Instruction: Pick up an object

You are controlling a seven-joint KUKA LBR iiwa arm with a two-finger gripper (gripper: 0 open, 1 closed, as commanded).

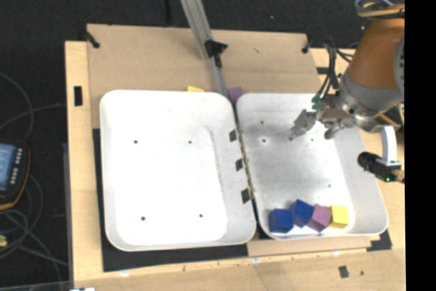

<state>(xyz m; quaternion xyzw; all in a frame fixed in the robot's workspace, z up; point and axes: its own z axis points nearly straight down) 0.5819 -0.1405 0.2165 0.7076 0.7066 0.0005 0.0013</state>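
Four small blocks [308,216] cluster at the right bin's [354,167] near edge, well apart from the gripper [315,127], which hangs spread and empty. Best to descend over the yellow block [339,215], outermost, avoiding the wall.

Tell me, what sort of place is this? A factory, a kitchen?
Most likely a robotics lab's test bench, not a factory or kitchen. A robot arm reaches over two shallow white bins, small coloured blocks lie in the right bin as practice objects, and loose cables trail across the dark floor.
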